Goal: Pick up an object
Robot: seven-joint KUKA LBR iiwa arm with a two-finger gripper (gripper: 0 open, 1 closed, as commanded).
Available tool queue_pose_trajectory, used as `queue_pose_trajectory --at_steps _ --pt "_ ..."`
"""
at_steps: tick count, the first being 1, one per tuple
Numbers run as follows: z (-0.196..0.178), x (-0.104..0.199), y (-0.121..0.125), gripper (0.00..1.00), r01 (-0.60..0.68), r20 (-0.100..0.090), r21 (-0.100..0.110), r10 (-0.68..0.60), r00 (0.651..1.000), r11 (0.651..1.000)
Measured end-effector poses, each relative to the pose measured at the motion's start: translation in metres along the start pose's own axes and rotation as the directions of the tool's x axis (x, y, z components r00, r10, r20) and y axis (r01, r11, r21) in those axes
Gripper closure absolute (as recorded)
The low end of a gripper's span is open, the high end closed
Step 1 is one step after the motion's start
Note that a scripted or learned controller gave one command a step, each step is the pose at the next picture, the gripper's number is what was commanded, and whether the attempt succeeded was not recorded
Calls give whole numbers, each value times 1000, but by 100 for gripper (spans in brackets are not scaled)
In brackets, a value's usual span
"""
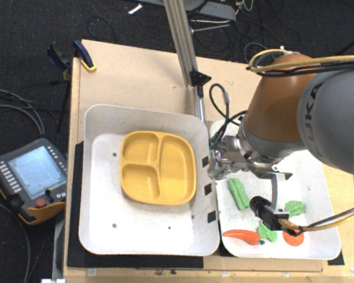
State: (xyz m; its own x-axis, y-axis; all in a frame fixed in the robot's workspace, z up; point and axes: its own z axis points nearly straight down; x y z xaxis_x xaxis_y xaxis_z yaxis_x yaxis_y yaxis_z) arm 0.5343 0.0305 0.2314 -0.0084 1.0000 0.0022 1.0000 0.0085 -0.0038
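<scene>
Gripper (220,163) hovering over right bin, grip state unclear; green veg (239,193) lying just below-right, long axis diagonal.

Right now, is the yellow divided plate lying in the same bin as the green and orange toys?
No, the yellow plate lies in the left bin, while the green toys and orange toy lie in the right bin.

My KUKA iiwa arm (331,110): a bulky grey casing with dark lettering, a glossy orange band (276,98) above the wrist, yellow and black cables (299,59) looping over it, silver metal hardware (229,157) beneath the band.
</scene>
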Motion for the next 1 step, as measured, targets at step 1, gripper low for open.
queue_pose_trajectory --at_steps 1 --pt "-4 48 -6 100 0 0 -3 0 1000 1000"
